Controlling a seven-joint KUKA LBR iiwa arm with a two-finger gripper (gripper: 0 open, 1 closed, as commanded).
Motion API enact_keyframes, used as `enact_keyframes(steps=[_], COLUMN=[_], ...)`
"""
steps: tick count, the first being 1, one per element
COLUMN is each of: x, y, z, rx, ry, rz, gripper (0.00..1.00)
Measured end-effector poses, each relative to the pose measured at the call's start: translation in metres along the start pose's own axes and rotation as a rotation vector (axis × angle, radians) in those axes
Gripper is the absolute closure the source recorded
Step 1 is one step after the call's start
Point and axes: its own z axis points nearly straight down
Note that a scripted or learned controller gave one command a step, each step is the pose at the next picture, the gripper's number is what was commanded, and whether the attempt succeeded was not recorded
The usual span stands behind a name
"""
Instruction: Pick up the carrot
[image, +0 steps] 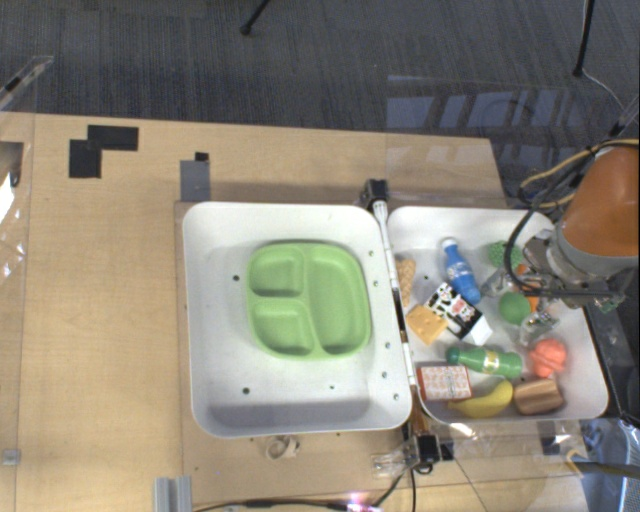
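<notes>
Carrot (531, 291) wedged near right bin's (597, 400) far-right corner; my jaws (538, 318) crowd green ball (513, 307), state unclear, so risk grabbing the ball instead.

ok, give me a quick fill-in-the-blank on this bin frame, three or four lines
1. The green divided tray lies in the ____ bin.
2. The banana lies along the right bin's ____ edge.
3. The blue bottle lies in the ____ bin.
4. The tool hangs over the ____ bin.

Missing words: left; near (bottom); right; right
</notes>
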Motion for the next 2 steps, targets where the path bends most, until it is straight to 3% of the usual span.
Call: enact_keyframes(steps=[1, 2], x=[-0.038, -0.042], y=[-0.025, -0.027], z=[0.0, -0.015], rx=[0.001, 0.01], ry=[-0.001, -0.012], rz=[-0.219, -0.217], gripper=[0.0, 1.0])
